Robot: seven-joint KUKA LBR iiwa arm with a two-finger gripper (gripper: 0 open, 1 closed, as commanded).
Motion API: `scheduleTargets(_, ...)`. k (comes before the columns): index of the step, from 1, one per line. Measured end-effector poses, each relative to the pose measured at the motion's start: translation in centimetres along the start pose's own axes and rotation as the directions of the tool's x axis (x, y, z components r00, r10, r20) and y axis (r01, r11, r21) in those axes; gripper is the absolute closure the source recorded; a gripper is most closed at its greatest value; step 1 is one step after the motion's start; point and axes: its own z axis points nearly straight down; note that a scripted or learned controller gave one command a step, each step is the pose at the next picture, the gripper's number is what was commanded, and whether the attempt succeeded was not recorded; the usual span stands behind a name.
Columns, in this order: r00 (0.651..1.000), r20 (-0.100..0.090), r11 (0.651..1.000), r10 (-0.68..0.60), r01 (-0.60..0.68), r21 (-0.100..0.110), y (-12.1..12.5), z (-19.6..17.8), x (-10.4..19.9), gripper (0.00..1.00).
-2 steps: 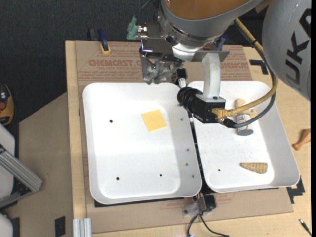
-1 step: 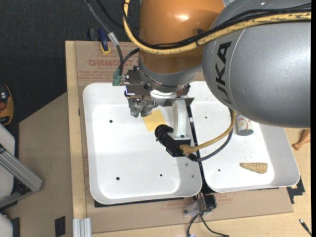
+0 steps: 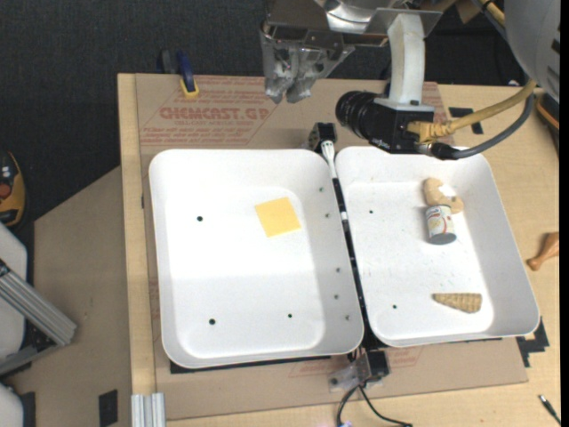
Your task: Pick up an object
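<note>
Overhead, the hand [image 3: 292, 83] hovers beyond the bins, pinching nothing, fingers seemingly together; next, descend onto the yellow square [image 3: 277, 216] in the left bin [image 3: 178, 265]
</note>
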Motion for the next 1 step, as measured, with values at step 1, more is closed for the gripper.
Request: scheduleTargets(1,1.000,0.013,1.000,0.003,-0.003,0.031,-2.55,12.63,-0.12,1.00)
